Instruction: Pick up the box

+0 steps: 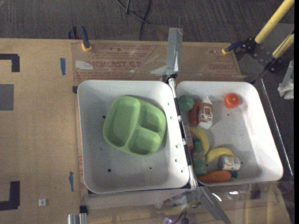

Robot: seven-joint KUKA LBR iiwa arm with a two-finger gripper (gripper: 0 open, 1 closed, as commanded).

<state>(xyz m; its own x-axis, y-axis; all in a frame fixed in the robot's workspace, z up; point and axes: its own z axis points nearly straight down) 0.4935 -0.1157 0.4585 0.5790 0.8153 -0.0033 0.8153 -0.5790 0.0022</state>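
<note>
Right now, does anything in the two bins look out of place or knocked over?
Nothing looks spilled or damaged. The box lies in the right bin, crowded against the divider with the toy foods, a can on its side near the front. The green tray sits askew in the left bin.

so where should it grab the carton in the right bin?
Probably from straight above, closing across the small carton's narrow width at mid-body. It lies flat near the divider with a red item tight on its left; its right side faces bare bin floor, so shade rightward.
</note>
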